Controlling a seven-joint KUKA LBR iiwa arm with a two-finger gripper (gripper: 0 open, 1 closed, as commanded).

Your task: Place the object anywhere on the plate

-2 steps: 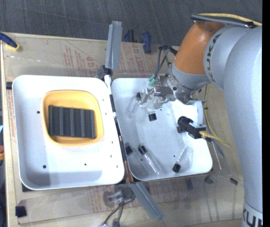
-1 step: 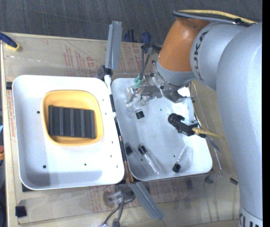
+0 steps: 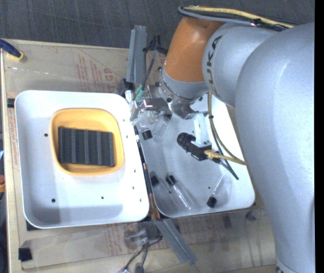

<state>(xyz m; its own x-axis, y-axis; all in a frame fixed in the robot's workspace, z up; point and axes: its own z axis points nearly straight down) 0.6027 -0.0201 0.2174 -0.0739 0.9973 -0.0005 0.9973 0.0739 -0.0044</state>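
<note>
A yellow plate (image 3: 85, 119) with a dark ribbed insert lies in the left white bin (image 3: 37, 198). Several clear tubes with black caps lie in the right bin (image 3: 239, 201): one (image 3: 177, 191) near the front, another (image 3: 215, 194) at the front right, and a short one (image 3: 154, 181) by the left wall. My gripper (image 3: 146, 118) hangs low over the back left corner of the right bin, close to the wall between the bins. A small black cap (image 3: 146, 134) shows just below it; whether it is held is unclear.
The grey arm with its orange band (image 3: 190, 50) covers the back and right side of the right bin. A black connector with a yellow cable (image 3: 191, 145) hangs from the wrist. Blue clamps (image 3: 5, 49) sit at the bench's back left corner.
</note>
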